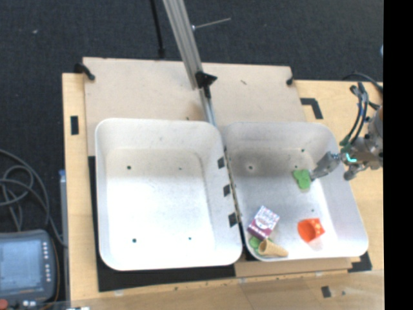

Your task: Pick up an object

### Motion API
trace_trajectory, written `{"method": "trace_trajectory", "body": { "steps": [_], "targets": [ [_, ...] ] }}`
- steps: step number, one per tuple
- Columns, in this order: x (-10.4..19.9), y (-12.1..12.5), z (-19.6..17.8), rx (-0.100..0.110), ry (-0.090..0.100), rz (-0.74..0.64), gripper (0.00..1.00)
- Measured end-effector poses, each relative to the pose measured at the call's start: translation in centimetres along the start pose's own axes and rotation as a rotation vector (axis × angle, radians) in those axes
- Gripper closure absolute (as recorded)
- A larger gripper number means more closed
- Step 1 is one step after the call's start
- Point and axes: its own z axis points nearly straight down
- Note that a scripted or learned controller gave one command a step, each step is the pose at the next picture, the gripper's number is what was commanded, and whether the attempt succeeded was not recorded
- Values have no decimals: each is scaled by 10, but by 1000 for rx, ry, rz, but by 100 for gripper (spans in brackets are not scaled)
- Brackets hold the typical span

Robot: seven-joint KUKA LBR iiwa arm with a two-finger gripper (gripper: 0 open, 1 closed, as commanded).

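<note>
While the wooden surface (74, 173) fills most of the frame, two shallow white bins sit side by side on it. The left bin (110, 192) takes the middle-left of the picture, and the right bin (258, 147) lies against it at centre-right. A slanted metal rail (184, 37) runs down from the top centre toward the seam between them. At the lower left corner of the frame, a grey pendant screen (24, 263) rests off the surface with cables curling above it. Over at the right edge, the arm's wrist comes in, and the pincer (321, 168) reaches out over the upper right part of the right bin; whether it is parted or closed, I cannot tell. Just left of its tip lies a small green object (301, 179), touching or nearly so. Lower in that bin, an orange object (310, 230) sits toward the right, a purple-and-white packet (264, 221) lies to its left, and a tan cone (273, 248) rests at the bottom rim.
</note>
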Motion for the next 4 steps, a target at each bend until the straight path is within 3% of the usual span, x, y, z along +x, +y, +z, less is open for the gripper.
{"method": "trace_trajectory", "body": {
  "steps": [1, 4],
  "targets": [
    [0, 1, -2, -4, -1, 0, 0],
    [1, -1, 161, -1, -3, 4, 0]
  ]
}}
